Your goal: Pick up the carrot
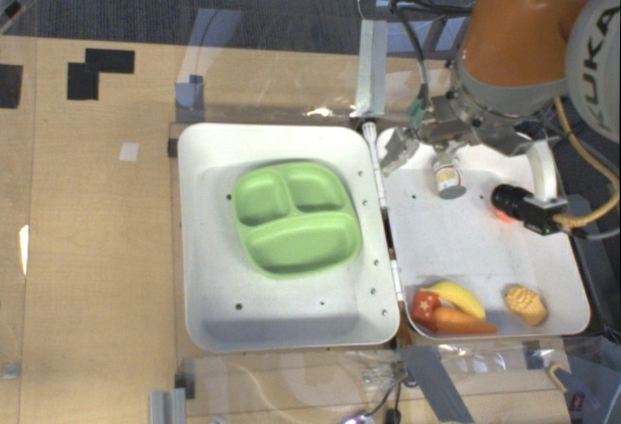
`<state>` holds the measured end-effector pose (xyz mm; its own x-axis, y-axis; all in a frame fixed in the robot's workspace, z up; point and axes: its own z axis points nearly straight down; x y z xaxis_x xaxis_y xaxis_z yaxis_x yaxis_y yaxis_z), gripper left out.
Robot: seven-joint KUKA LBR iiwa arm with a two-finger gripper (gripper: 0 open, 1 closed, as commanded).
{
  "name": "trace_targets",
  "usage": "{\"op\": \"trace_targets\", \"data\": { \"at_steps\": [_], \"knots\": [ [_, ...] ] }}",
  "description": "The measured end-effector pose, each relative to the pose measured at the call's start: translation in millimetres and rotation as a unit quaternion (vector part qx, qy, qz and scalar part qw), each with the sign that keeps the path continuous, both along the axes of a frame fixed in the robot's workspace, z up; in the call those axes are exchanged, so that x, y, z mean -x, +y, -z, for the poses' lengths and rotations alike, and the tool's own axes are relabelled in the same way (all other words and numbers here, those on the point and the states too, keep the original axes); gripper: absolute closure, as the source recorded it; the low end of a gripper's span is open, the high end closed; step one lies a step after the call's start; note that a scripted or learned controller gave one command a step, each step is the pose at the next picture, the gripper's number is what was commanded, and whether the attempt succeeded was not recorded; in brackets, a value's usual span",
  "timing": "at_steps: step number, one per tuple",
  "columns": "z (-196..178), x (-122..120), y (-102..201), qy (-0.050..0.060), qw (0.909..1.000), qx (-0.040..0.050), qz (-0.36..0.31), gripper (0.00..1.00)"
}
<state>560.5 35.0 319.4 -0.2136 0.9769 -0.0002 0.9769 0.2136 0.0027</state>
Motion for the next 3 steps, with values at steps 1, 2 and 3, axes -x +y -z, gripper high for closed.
{"op": "trace_targets", "data": {
  "at_steps": [1,2,3],
  "knots": [
    [21,14,-7,0.001,0.9030,-0.0007,0.430,0.00],
    [-116,16,16,0.000,0.8263,-0.0014,0.563,0.00],
    [-115,-6,15,0.000,0.7032,-0.0019,0.711,0.00]
  ]
}}
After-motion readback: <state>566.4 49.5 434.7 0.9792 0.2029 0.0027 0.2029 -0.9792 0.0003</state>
